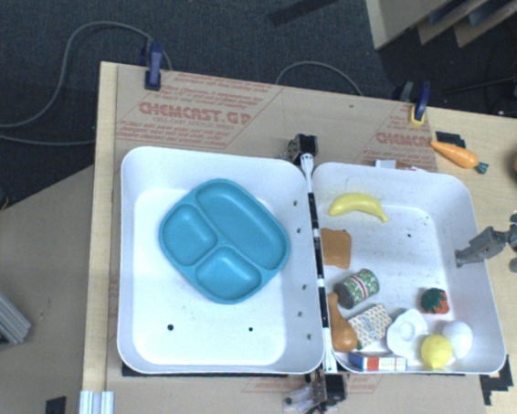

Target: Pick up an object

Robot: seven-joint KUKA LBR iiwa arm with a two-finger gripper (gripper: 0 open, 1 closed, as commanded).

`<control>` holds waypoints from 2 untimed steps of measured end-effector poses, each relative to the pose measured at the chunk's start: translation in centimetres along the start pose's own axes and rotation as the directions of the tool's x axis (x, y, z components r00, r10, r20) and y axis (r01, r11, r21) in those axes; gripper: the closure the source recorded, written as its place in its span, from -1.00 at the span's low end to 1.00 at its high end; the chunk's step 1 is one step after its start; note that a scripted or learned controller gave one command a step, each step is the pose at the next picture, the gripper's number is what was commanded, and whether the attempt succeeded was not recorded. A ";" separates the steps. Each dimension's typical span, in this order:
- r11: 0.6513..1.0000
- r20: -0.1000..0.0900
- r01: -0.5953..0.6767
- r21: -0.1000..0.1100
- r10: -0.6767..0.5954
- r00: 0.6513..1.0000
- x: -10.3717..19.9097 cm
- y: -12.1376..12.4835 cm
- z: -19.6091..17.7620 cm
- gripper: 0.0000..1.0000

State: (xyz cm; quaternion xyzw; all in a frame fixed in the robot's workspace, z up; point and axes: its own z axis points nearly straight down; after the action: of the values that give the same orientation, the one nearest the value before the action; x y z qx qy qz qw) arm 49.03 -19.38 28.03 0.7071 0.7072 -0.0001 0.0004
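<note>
The right bin (407,194) holds several small toys. Among them are a yellow banana (359,206), a brown slice (335,247), a small can (358,286) and a red strawberry (433,301). A checkered packet (370,324), a white piece (406,334), a yellow lemon (437,351) and a white egg (459,337) lie near the bin's front. My gripper (495,255) hovers over the bin's right rim with its fingers (477,246) apart and nothing between them. The strawberry sits a little in front and to the left of it.
The left bin (138,308) carries a blue divided plate (225,239). An orange pear-shaped toy (341,328) and a red, white and blue box (378,362) lie at the right bin's front left. A toy carrot (457,155) rests on the bench behind the right bin.
</note>
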 end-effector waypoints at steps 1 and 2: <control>1.000 -0.002 0.000 0.006 0.000 1.000 -3.0 5.6 10.3 -1.00; 1.000 -0.014 0.004 0.010 -0.003 1.000 -2.4 2.9 19.7 -1.00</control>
State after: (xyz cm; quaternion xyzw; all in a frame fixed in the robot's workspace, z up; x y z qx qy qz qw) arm 51.95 -21.82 8.33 0.7058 0.7084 0.0013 -0.0082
